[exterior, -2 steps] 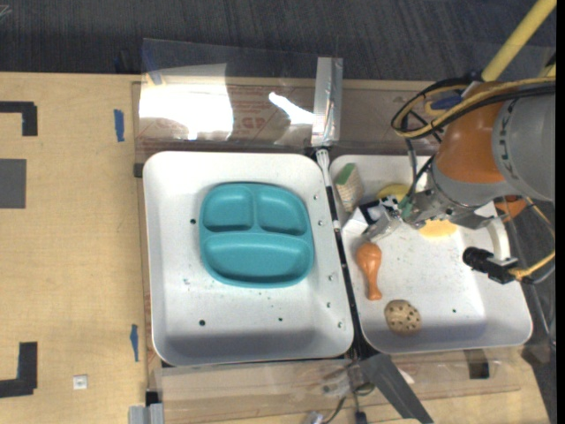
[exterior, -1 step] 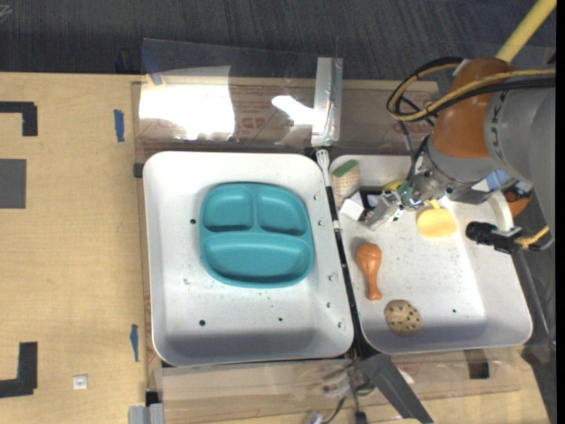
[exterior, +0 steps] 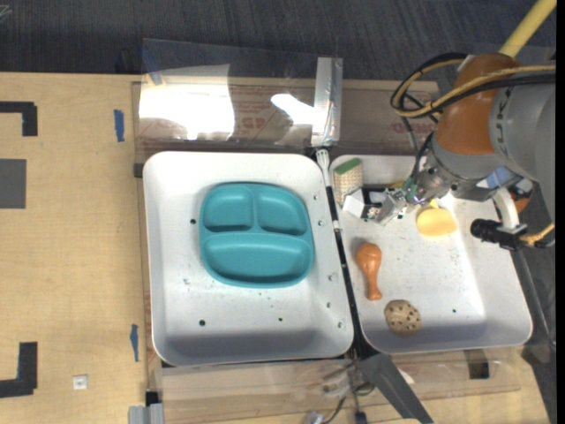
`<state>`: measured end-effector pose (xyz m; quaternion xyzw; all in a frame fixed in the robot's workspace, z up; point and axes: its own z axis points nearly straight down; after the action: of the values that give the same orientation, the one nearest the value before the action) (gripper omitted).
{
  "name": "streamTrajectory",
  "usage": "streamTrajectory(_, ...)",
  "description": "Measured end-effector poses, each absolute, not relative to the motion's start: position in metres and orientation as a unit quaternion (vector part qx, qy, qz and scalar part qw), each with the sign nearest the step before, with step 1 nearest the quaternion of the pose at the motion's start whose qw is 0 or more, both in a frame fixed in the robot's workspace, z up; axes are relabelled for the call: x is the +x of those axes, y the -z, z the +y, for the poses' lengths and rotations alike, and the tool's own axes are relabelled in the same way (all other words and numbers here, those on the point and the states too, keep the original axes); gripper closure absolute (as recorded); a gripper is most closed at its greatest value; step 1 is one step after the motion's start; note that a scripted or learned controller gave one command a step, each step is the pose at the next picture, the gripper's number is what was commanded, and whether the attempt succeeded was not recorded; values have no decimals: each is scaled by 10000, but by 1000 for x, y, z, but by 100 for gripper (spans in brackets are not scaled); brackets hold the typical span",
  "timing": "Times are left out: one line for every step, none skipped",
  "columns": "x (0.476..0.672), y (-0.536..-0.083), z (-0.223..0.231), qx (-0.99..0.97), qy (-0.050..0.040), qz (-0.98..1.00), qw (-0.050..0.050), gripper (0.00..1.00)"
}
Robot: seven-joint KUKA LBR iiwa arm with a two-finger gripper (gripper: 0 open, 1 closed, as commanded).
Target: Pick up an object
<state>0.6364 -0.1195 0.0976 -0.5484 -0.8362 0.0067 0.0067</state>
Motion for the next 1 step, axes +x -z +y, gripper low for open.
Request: streamTrajectory(633, -185, -66, -6550, -39, -7556, -4, 100)
